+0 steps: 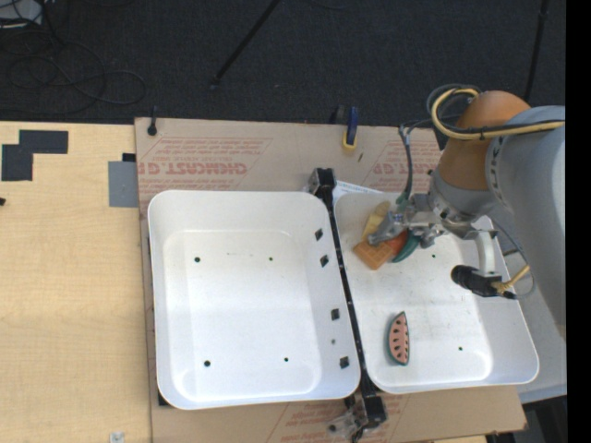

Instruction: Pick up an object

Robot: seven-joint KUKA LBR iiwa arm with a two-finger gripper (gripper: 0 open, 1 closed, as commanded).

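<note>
Near right bin's (517, 358) left wall, fingers (399, 238) over toys (377, 247), spread unclear, watermelon slice (398, 338) apart.

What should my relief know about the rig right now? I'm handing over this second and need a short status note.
Gripper: low in the right bin, at its far-left end, right over a cluster of objects (yellow, orange-brown, red and green pieces). Whether its fingers are shut on anything cannot be told.
Watermelon slice: lying loose near the right bin's front, apart from the gripper.
Left bin: beside it, across the black divider.
Done: arm is down at the cluster.
Left: confirm a grasp, then lift an object clear.
</note>
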